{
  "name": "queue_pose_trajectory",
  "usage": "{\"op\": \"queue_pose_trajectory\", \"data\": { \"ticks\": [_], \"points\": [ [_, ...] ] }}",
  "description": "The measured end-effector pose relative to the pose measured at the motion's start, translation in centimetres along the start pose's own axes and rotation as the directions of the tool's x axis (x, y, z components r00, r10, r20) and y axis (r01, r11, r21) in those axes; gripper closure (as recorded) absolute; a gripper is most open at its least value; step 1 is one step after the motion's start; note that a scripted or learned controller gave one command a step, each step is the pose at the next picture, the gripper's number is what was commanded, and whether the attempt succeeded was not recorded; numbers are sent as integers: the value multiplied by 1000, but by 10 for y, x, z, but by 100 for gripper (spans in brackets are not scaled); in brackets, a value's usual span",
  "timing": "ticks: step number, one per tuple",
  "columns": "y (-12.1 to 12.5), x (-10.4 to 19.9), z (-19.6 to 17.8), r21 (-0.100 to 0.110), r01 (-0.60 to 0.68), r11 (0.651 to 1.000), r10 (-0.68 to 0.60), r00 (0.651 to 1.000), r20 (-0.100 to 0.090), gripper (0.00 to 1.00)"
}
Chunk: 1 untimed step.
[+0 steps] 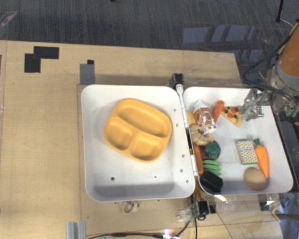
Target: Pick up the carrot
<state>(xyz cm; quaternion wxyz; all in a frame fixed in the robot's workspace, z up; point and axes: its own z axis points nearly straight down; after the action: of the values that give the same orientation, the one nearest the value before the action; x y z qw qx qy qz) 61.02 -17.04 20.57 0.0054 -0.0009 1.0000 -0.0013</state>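
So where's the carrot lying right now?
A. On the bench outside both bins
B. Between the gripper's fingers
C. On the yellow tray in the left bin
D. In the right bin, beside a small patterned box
D: the carrot lies in the right bin, just right of the patterned box, while the gripper is apart from it near the bin's far edge.

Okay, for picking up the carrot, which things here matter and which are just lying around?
Belong to the job:
carrot
gripper
right bin

Lying about:
yellow divided plate
left bin
pizza slice toy
potato
patterned packet
green beans
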Motion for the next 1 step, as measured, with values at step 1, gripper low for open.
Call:
{"op": "queue_pose_trajectory", "data": {
  "ticks": [1],
  "points": [
    [-34, 53, 94, -1, 330, 944, -330, 944, 0, 0]
  ]
}}
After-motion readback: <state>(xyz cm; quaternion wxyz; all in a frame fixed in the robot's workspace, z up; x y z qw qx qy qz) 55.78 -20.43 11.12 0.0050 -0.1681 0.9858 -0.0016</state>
